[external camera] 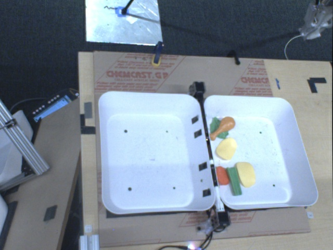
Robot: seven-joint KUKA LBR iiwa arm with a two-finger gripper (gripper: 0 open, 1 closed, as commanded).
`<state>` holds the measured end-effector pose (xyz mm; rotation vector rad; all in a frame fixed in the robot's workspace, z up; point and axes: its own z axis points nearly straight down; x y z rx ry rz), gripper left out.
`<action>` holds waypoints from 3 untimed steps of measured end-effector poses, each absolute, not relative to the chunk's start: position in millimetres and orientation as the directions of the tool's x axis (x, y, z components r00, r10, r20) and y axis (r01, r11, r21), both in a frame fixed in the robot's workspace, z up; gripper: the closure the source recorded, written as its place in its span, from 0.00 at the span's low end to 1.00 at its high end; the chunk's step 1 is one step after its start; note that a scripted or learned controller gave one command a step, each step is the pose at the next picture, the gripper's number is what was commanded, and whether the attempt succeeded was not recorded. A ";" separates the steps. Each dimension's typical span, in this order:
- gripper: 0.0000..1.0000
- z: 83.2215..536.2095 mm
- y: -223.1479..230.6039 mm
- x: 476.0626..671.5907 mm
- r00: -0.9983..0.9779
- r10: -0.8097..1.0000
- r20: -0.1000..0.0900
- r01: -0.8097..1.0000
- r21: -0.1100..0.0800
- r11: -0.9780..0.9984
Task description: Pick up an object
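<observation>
Orange drumstick (pixel 222 126), slanted, thin end lower-left.

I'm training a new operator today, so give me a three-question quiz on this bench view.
1. True or false: all the toy food lies in the right bin.
2. Which item lies farthest from the camera? A. the orange drumstick B. the green stick C. the red piece
3. Fill in: the items crowd against the bin's ____ wall.

Key: 1 true. 2 A. 3 left, beside the divider shared with the left bin.
</observation>
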<state>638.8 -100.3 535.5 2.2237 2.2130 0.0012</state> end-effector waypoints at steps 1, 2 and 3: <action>1.00 534.8 -212.4 643.5 0.008 1.000 -0.004 1.000 0.002 -0.008; 1.00 535.4 -154.7 656.8 -0.009 1.000 0.000 1.000 0.004 0.009; 1.00 535.4 -96.7 669.2 -0.009 1.000 0.001 1.000 0.004 0.009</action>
